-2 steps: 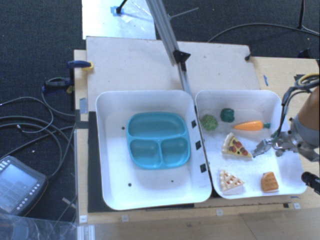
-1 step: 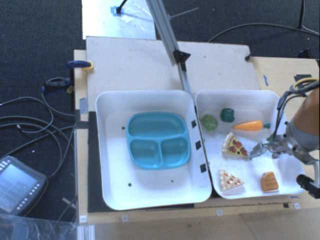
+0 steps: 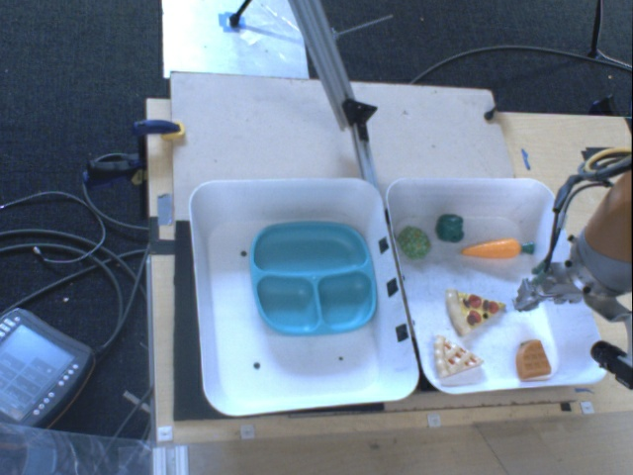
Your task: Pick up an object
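Pale wood surface (image 3: 287, 127) carries two shallow white bins side by side, w/ dark carpet around it and loose black cables on the floor at left. A handheld control pad (image 3: 35, 364) lies on the floor bottom left, partly cut off by the frame edge. A blue-and-yellow clamp (image 3: 158, 128) grips the surface's left edge. A grey metal pole (image 3: 321, 43) slants down from the top and ends near the seam between the bins. Left bin (image 3: 223, 295) holds a teal divided plate (image 3: 313, 275), three compartments, approx centred. Right bin (image 3: 534, 201) holds toy food: a green broccoli piece (image 3: 413, 242) near its left wall, a darker green lump (image 3: 450, 228) just beside it, an orange carrot (image 3: 492, 249) to the right of those, two pizza slices (image 3: 472, 311) and (image 3: 456, 356) lower down, and a brown-orange piece (image 3: 533, 360) near the front right corner; what that last one is can't be made out. The arm comes in from the right, mostly cut off by the frame. The tool (image 3: 529, 295) sits low over the right bin, between carrot and brown piece, just right of the upper pizza slice; too small and blurred to tell how far apart it's spread, and nothing visibly held.
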Motion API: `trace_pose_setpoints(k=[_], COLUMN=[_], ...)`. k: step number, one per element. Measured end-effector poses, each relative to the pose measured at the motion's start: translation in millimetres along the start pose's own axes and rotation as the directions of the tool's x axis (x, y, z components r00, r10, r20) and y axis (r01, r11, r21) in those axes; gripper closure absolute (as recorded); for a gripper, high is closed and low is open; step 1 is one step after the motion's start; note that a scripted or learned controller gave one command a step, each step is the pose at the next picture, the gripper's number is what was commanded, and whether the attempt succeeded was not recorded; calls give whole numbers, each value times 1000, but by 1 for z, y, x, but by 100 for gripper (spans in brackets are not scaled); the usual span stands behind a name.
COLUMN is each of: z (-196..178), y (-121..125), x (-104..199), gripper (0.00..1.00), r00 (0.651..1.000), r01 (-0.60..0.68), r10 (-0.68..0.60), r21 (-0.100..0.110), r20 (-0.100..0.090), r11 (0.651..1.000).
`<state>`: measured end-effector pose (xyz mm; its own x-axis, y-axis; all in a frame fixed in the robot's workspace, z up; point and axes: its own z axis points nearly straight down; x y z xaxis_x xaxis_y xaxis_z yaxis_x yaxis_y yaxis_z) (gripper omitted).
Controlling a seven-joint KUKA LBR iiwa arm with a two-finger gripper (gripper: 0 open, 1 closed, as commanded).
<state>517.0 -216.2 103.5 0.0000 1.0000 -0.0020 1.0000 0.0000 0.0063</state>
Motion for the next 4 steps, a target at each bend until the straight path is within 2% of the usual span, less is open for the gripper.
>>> trace_pose_setpoints(k=[2,3,4], z=[-101,-103,-118], y=[3,26,37], x=[9,66,122], gripper=[100,100,100], r00=[1000,1000,1000], r01=[7,13,13], r10=[-7,-13,-13], r21=[-1,2,2], r20=[1,-4,-4], r11=[1000,1000,1000])
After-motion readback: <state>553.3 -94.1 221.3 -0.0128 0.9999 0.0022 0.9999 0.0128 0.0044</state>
